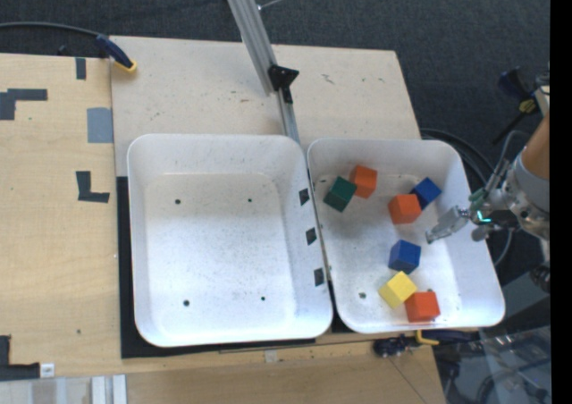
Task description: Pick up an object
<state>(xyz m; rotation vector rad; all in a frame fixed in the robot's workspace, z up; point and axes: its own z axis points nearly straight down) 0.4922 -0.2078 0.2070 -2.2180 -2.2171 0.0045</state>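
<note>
Cubes (pixel 405 255) in right bin (pixel 465 170) (clustered)

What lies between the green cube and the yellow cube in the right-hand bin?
In the camera view, only bare white bin floor lies between the green cube and the yellow cube. The lower blue cube sits just right of that line.

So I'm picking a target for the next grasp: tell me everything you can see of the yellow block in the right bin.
The yellow block is a small cube, plain matt yellow, possibly wood or foam. It sits turned at an angle to the bin walls, on the floor of the right bin toward its near edge. An orange block is close against its near-right side, seemingly touching. A blue block lies just beyond it, apart. The gripper hangs further off, near the right wall, not on it.
</note>
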